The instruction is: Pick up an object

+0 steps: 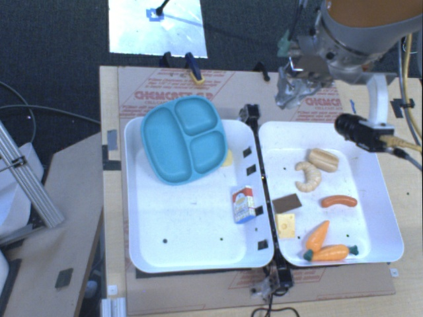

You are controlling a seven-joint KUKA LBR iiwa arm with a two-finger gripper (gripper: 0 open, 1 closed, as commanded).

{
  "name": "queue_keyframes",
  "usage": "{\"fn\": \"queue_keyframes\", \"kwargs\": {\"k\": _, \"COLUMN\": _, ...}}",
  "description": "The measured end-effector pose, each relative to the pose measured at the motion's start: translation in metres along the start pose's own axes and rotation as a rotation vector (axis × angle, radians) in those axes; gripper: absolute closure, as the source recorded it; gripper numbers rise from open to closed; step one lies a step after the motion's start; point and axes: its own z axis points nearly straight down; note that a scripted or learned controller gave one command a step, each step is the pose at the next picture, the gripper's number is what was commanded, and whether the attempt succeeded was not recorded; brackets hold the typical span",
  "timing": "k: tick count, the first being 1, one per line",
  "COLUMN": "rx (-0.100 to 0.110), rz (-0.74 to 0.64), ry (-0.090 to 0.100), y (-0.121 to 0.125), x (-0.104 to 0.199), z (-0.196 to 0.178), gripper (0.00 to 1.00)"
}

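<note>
Gripper [295, 92] hangs over cardboard [173, 88] printed "CHEMCRAFT", above the bins.

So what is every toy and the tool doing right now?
Blue plate: tilted against the left bin's back corner.
Small carton: lying in the left bin.
Croissant: lying in the right bin.
Bread roll: lying beside the croissant.
Sausage: lying flat.
Two carrots: lying together at the front.
Tool: above the bench behind the bins, holding nothing.

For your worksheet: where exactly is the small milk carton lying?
The milk carton lies in the left bin, near its right wall, below the blue divided plate.
</note>
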Motion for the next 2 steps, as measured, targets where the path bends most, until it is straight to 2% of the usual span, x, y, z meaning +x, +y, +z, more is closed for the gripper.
{"fn": "queue_keyframes", "kwargs": {"k": 1, "rx": 0.017, "rz": 0.006, "ry": -0.005, "y": 0.047, "x": -0.042, "z": 0.006, "gripper": 1.0}}
{"fn": "queue_keyframes", "kwargs": {"k": 2, "rx": 0.017, "rz": 0.005, "ry": -0.005, "y": 0.096, "x": -0.062, "z": 0.009, "gripper": 1.0}}
